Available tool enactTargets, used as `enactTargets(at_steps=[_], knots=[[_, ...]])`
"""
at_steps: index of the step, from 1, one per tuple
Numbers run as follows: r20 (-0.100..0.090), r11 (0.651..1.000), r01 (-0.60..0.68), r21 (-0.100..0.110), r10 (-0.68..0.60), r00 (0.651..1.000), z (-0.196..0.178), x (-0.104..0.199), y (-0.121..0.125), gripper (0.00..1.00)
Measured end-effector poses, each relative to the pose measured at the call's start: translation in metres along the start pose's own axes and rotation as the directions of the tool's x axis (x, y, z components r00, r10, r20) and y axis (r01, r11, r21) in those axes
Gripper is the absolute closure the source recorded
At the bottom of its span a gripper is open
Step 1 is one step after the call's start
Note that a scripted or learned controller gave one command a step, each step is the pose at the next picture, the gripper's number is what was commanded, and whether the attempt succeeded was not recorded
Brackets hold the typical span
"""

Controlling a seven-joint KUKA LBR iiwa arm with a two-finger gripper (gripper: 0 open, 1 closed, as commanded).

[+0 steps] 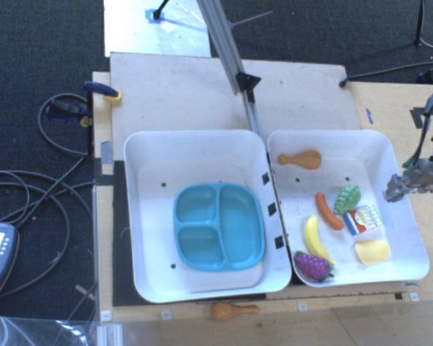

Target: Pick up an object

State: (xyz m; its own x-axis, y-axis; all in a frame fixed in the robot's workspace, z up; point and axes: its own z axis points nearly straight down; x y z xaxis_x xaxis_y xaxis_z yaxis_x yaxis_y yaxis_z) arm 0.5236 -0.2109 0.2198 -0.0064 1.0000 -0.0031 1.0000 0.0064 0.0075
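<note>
Hovering hand (395,191) at right bin's rim (402,166)

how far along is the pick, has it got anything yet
Nothing looks picked yet. The toys lie on the floor of the right white bin: orange hot dog, yellow banana, purple grapes, green leafy piece, tan drumstick. In hand: the grey gripper sits at that bin's right rim, with no toy seen at it. Left: reaching a toy, closing on it and lifting.
</note>
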Motion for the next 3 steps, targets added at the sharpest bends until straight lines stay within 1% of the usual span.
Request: enactTargets(at_steps=[1,2,3], knots=[[-0.001,1.000,0.000,0.001,0.000,1.000,-0.038,-0.001,0.002,1.00],[-0.004,1.000,0.004,0.005,-0.004,1.000,-0.028,0.050,0.025,1.00],[-0.005,1.000,0.004,0.007,-0.004,1.000,-0.016,0.098,0.038,1.00]])
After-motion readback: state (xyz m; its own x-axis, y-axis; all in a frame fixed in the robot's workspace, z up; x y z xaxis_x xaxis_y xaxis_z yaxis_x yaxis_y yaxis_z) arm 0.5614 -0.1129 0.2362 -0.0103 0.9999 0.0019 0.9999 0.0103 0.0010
